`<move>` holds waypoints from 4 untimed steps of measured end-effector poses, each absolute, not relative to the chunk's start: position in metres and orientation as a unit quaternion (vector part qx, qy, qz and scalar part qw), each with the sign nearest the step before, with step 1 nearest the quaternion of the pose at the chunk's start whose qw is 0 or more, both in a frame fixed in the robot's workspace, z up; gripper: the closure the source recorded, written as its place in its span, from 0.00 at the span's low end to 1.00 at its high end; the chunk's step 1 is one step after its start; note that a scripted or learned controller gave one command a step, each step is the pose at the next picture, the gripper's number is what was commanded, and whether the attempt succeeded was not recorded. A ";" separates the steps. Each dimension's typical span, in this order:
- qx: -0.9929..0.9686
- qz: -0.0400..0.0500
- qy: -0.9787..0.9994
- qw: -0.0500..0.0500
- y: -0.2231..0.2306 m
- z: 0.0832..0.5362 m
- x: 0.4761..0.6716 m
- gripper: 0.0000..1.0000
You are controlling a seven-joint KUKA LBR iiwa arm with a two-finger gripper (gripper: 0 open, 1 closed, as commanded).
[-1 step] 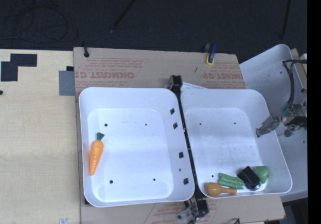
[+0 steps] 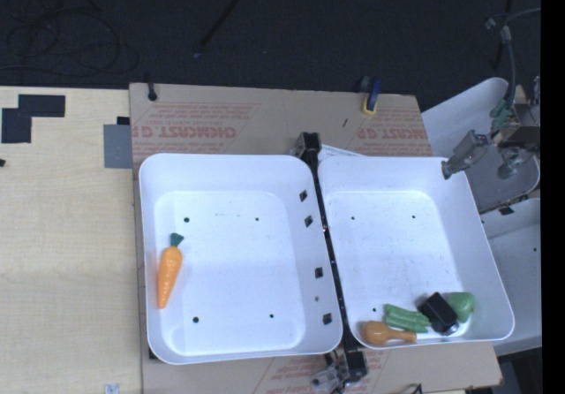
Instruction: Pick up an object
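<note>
At five o'clock of the right bin (image 2: 459, 207), a green piece (image 2: 407, 318), a black block (image 2: 439, 313) and an orange-tan pear shape (image 2: 386, 333) lie touching; a carrot (image 2: 168, 270) lies at nine o'clock of the left bin (image 2: 150, 207). Whether the gripper (image 2: 463, 156) at three o'clock is released or clenched, I cannot tell. I think the crowded corner may make a grasp slip.

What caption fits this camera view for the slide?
Toy carrot alone in left bin; green, black and orange items clustered in right bin's near corner.

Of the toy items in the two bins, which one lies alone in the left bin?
The orange carrot, lying near the left wall of the left bin. The other items cluster together in the right bin's near corner.
</note>
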State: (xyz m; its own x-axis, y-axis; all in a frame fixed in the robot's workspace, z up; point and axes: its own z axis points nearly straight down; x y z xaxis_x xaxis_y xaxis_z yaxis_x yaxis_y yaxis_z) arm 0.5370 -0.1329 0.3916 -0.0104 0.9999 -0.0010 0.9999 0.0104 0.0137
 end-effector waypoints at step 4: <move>0.710 -0.004 0.704 -0.001 -0.117 0.502 0.645 0.00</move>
